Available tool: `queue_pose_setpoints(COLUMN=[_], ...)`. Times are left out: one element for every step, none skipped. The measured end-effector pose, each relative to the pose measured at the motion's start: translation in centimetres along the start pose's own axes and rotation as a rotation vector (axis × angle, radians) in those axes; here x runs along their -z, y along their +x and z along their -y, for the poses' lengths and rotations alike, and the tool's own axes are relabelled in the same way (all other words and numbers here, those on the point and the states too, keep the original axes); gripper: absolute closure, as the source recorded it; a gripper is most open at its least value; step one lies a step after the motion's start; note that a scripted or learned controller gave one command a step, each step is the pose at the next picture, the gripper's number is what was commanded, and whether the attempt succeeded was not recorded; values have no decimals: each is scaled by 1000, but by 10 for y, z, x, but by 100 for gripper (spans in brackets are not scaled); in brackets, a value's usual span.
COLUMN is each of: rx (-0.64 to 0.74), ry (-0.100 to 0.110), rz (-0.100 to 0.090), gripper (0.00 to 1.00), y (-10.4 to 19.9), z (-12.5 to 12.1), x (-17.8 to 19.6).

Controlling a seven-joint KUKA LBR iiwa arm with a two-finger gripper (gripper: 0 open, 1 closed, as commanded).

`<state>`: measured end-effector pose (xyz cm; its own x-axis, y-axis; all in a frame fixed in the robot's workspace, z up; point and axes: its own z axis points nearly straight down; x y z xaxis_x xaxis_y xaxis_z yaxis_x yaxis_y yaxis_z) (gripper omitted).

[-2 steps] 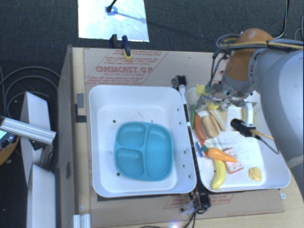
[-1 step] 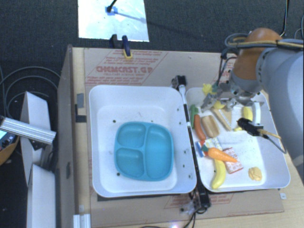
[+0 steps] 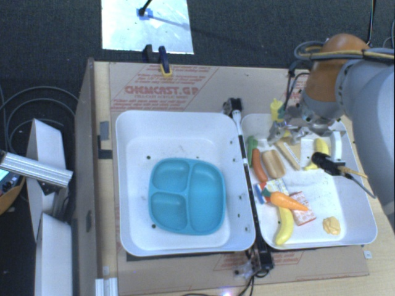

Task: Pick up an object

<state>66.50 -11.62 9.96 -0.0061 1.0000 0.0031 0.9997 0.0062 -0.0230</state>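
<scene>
My gripper (image 3: 289, 132) hangs low over the back of the right bin (image 3: 364, 217), at the end of the grey arm with its orange band (image 3: 330, 66). Directly under it lies a tan stick (image 3: 287, 152), and beside that a brown bun (image 3: 273, 163). A thin orange piece (image 3: 259, 165) and a green piece (image 3: 252, 144) lie along the bin's left wall. Nearer the front are a carrot (image 3: 289, 201), a banana (image 3: 284, 228), a red and white box (image 3: 303, 215) and a yellow lump (image 3: 331, 225). Nothing is seen held.
The left bin (image 3: 136, 140) holds a blue divided plate (image 3: 187, 196). A yellow piece (image 3: 321, 147) and a white piece (image 3: 336, 144) lie right of the gripper, and a small yellow thing (image 3: 276, 109) sits at the back rim. A black clip (image 3: 234, 106) joins the bins.
</scene>
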Motion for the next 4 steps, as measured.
queue_pose_setpoints(rx=[-11, -5, -5, -10], ry=[-27, -26, -10, -49], rz=[5, 4, -2, 15], gripper=[100, 0, 0, 0], y=[-39, -36, 3, 22], z=[86, 82, 152, 164], x=[117, 112, 12, -12])
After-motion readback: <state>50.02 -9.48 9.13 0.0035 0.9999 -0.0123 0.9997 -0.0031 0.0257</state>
